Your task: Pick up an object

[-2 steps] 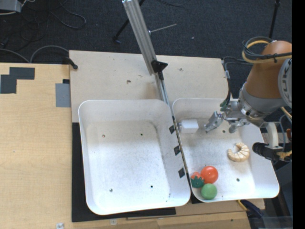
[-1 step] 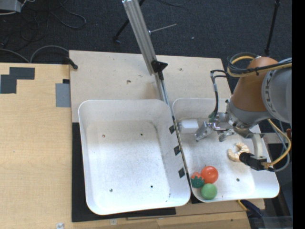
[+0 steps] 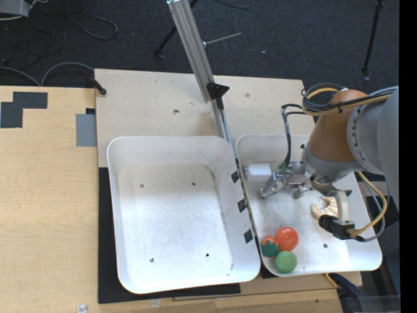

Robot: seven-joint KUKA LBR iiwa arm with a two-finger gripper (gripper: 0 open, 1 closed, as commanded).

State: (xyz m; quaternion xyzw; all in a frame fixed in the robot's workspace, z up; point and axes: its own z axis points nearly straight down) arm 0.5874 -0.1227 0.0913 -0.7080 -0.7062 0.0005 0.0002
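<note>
Objects all lay in the right bin (image 3: 313, 256). A red ball (image 3: 287, 238) sat near the lower edge of that bin. A green ball (image 3: 285, 261) was just below it in the view, and the two touched or nearly touched. A small red and green piece (image 3: 269, 246) lay just left of both balls, close to the wall between the bins. A white block (image 3: 258, 171) rested in the upper left part of the same bin, also near that wall. A tan piece (image 3: 327, 207) lay more to the right, partly hidden by the arm, so its shape was not clear.

The gripper (image 3: 281, 186) hung low over the middle of the right bin, between the white block and the tan piece, apart from the balls. I could not tell whether it was apart or together. The left bin (image 3: 169, 207) stood just beside the right one. A metal bar (image 3: 195, 51) ran slanted over the bench (image 3: 260, 103), down to the corner where the bins met.
</note>
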